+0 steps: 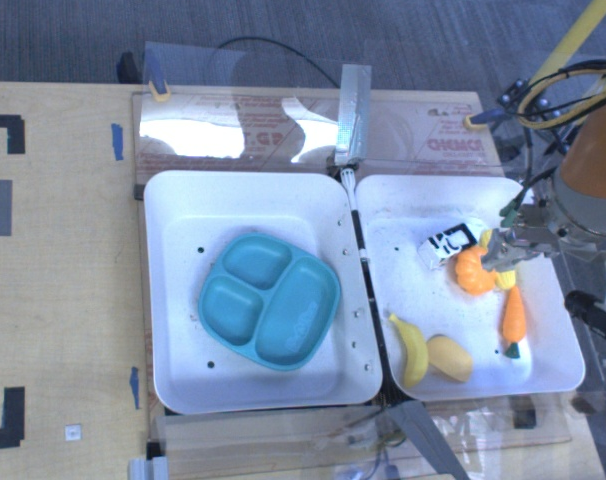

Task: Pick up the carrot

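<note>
The carrot [513, 315] is orange with a dark green end and lies upright-lengthwise near the right bin's [403, 208] right wall, its green end toward the front. My gripper [503, 252] hangs just above and behind the carrot's upper tip, over a round orange fruit [473, 273]. The carrot rests on the bin floor, apart from the fingers.
A yellow banana [411, 346] and a tan pear-like fruit [449, 358] lie at the right bin's front. A black-and-white packet [449, 242] sits left of the gripper. The left bin [173, 268] holds a blue divided plate [271, 300]. Cables hang at the far right.
</note>
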`<action>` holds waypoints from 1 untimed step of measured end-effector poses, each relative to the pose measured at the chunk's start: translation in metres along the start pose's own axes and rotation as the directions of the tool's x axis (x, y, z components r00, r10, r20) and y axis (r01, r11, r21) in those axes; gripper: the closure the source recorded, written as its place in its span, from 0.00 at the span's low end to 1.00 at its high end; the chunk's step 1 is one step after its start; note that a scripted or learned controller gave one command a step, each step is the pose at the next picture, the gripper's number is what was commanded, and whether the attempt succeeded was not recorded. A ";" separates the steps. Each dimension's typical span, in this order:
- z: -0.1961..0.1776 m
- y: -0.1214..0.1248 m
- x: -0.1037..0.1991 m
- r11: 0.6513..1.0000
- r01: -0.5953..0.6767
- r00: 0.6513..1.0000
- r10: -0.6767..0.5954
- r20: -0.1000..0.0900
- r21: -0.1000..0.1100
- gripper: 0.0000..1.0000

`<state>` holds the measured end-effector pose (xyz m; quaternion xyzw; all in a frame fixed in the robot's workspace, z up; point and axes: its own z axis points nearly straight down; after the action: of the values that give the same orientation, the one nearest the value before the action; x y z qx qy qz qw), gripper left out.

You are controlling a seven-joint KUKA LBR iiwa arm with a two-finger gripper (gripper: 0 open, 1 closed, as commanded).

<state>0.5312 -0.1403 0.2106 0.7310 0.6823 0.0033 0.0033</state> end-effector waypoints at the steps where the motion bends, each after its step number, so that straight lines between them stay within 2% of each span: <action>1: 0.004 -0.002 -0.001 1.000 -0.003 1.000 0.003 0.000 0.010 0.00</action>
<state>0.5287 -0.1414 0.2063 0.7319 0.6814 0.0000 -0.0001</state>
